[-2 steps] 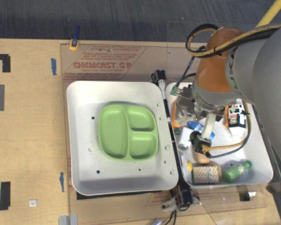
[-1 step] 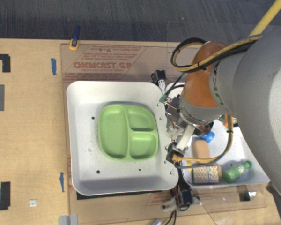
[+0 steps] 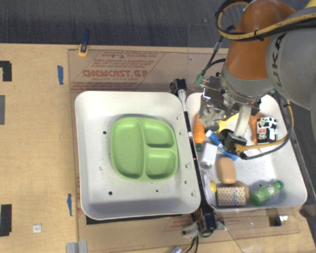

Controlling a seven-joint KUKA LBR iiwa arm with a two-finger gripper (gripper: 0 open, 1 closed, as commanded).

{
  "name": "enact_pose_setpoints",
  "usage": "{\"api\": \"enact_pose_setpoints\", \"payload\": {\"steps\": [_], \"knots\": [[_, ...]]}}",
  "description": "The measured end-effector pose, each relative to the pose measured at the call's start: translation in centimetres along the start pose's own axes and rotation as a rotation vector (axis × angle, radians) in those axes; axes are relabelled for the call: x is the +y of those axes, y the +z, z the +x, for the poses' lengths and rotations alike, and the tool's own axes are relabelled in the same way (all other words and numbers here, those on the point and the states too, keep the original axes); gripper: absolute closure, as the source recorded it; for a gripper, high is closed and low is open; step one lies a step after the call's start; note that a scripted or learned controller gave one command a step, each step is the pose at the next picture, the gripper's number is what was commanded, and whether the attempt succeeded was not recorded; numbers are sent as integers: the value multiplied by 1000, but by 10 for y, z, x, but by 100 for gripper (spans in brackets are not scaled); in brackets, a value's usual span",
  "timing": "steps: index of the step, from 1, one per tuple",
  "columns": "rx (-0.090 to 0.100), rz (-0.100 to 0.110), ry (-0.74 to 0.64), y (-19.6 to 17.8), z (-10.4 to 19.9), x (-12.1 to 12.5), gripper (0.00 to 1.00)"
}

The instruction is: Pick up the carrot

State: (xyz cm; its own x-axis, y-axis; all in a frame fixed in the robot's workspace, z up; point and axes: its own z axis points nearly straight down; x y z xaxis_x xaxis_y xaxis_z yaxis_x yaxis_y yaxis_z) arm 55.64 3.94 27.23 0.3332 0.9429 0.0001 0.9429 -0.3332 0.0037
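The carrot (image 3: pixel 199 131) is a short orange piece lying at the left edge of the right bin (image 3: pixel 292 165), close to the divider between the two bins. My gripper (image 3: pixel 211 113) hangs low over the upper left part of that bin, just right of and slightly above the carrot. The wrist body and cables hide its tips. Whether it touches the carrot cannot be made out.
The right bin is crowded: a white bottle (image 3: pixel 207 155), a tan oval block (image 3: pixel 227 170), a patterned can (image 3: pixel 232 195), a green bottle (image 3: pixel 265 192), a yellow item (image 3: pixel 231 122) and a black-and-white toy (image 3: pixel 266 128). A green divided plate (image 3: pixel 144 148) lies in the left bin (image 3: pixel 95 183).
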Motion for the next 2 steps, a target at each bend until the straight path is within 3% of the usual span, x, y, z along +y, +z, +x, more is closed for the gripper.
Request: {"api": "enact_pose_setpoints", "payload": {"steps": [1, 2], "knots": [[-2, 12, 52, 6, -14, -23, 100], [-6, 15, 473, 90, -10, -42, 100]]}}
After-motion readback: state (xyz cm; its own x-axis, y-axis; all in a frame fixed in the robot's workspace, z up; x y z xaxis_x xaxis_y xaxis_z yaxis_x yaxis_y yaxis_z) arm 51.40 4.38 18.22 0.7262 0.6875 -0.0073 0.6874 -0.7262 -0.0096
